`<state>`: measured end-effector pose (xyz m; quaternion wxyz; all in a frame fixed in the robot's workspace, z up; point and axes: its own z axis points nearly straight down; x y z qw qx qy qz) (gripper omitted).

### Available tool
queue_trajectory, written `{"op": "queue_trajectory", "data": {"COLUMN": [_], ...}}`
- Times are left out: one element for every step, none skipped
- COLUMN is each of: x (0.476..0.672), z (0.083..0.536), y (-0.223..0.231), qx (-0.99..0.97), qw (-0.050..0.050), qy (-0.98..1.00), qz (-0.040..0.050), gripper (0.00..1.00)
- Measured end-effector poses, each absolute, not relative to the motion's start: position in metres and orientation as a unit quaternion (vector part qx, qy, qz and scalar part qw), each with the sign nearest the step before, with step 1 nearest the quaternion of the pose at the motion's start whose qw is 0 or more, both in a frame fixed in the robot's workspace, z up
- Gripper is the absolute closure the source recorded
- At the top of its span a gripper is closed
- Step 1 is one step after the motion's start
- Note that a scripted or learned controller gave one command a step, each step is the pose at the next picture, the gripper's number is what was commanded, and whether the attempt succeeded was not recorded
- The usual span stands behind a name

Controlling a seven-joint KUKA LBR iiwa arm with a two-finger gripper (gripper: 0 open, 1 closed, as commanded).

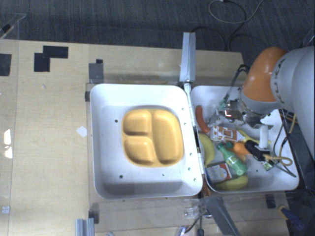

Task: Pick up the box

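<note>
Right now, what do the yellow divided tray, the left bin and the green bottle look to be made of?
Yellow divided tray: likely moulded plastic, with rounded compartments, one even colour and a soft sheen.
Left bin: probably thin formed plastic or painted metal; smooth white surface, rounded corners, small dark holes. The look leaves it open.
Green bottle: seemingly plastic, semi-glossy with a bright highlight; too small to be sure.

Both white bins (103, 132) look like smooth, slightly glossy plastic; the yellow divided tray (152, 135) is matt plastic; the bench (44, 132) is pale wood; the green bottle (232, 162) shines; the box (219, 172) looks like printed card
</note>
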<state>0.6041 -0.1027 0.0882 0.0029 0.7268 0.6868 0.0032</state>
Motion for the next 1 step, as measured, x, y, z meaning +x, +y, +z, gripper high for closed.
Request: {"op": "queue_trajectory", "data": {"x": [0.6071], "z": [0.0986], "y": [-0.1006], "qx": [0.726], "qw": [0.004], "qy": [0.688], "qz": [0.0062], "gripper": [1.0]}}
